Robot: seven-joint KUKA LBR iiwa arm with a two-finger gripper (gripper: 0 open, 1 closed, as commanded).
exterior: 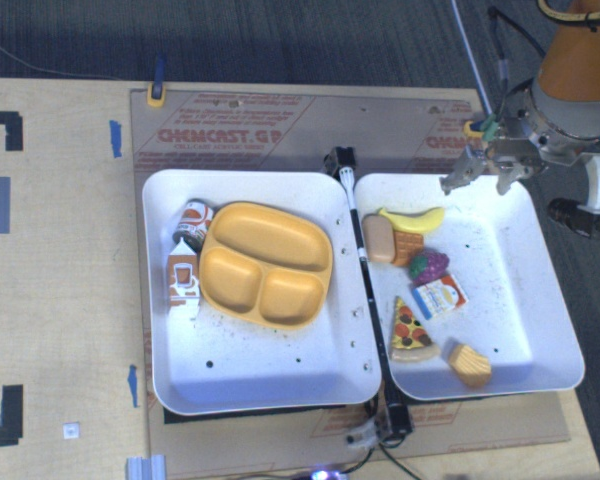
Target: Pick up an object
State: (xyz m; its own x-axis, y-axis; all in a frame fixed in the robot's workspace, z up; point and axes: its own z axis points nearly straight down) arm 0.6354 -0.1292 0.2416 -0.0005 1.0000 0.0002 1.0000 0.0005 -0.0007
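The arm [572,63] was a rounded grey casing with an orange band [578,46] wrapped around it above the wrist. The band was broad and smooth, bright orange with a paler sheen on its upper curve. Below it sat a pale grey collar, followed by a darker wrist block. Thin black cables [515,30] looped beside the casing on its left side. A small green and yellow fitting [487,128] was fixed at the wrist's left edge. The gripper [483,179] was built of dull grey metal, with two slim fingers [456,180] of the same finish.
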